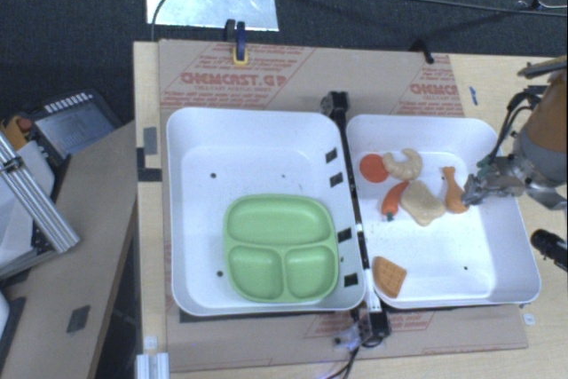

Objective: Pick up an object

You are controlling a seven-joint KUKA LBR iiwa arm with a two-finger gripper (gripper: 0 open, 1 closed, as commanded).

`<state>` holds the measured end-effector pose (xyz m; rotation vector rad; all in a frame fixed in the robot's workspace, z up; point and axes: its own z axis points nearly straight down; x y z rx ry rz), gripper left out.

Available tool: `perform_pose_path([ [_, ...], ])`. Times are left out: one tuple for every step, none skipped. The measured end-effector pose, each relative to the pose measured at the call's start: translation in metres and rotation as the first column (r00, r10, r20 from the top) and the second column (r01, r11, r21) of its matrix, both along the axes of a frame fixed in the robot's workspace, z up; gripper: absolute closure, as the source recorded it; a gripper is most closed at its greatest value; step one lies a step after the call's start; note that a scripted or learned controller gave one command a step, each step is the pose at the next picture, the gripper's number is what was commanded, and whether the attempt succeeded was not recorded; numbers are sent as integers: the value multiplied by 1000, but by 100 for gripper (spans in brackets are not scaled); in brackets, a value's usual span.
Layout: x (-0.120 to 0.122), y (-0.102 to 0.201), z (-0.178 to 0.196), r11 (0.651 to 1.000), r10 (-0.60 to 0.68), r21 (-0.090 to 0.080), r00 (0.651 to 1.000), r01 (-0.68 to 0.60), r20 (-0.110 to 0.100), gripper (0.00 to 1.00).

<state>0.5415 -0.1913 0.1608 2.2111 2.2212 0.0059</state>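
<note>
Tray [280, 246] sits in the left bin [200, 138]. Food pieces [420, 202] cluster in the right bin [497, 280], gripper [471, 193] beside them.

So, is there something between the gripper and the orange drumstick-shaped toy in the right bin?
Nothing visible stands between them. The gripper is right beside the orange drumstick toy, at its right side. The beige bread piece lies on the toy's far side, left of it, so it does not block the approach.

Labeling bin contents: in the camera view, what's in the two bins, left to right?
Green divided plate → red round piece → waffle piece → bread-like chunk → orange drumstick-shaped piece → claw at the drumstick's right side.
</note>
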Motion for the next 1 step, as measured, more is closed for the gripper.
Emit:
perform_pose_path([
  [10,2,61,1000,1,0,1000,-1,1,100],
])
